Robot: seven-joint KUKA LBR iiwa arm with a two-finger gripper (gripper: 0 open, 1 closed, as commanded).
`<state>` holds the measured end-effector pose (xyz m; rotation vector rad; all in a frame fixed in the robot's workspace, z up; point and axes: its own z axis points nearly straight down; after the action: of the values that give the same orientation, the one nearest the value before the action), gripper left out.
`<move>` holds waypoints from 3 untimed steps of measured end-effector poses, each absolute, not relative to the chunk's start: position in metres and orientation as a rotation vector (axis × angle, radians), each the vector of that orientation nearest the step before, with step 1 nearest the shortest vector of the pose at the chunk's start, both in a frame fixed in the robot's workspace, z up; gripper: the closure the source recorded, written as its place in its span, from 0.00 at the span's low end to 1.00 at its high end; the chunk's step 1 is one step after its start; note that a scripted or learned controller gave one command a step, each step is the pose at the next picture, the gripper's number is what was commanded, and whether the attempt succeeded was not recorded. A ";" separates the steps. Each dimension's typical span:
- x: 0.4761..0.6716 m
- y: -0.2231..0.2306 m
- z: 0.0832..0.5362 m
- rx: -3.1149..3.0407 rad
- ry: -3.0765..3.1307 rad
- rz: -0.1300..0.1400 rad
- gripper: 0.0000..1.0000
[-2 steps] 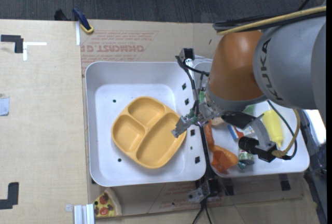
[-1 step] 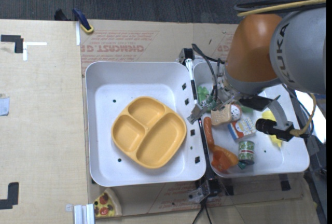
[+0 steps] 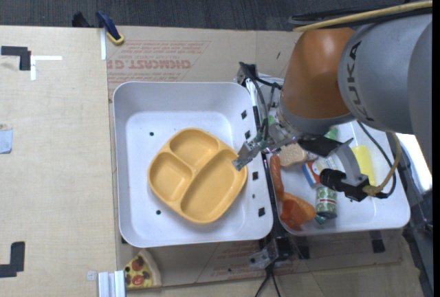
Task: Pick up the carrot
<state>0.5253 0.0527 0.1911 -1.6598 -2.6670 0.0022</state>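
Mostly hidden under the arm [image 3: 357, 75], the pincer's state is unclear; the carrot [image 3: 277, 179] lies beside a bottle [image 3: 326, 201].

"KUKA" lettering on the grey arm [image 3: 385, 75]; mirrored print on cardboard [image 3: 161, 58].

The bench [image 3: 55, 172] is pale wood, with cardboard [image 3: 161, 58] beneath two white bins: left bin [image 3: 130, 172] at centre, right bin [image 3: 385, 213] toward four o'clock; a pizza toy [image 3: 139, 271] at seven o'clock

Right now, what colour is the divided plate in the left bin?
Yellow-orange, the three-compartment plastic plate, clearest in the camera view.
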 end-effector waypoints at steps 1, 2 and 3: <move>0.525 0.052 0.191 -1.661 -2.666 0.002 0.00; 0.483 0.123 0.092 -1.406 -2.811 -0.001 0.00; 0.486 0.120 0.102 -1.418 -2.809 -0.003 1.00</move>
<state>0.4857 0.1203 0.1017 -1.4185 -2.8094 -0.0028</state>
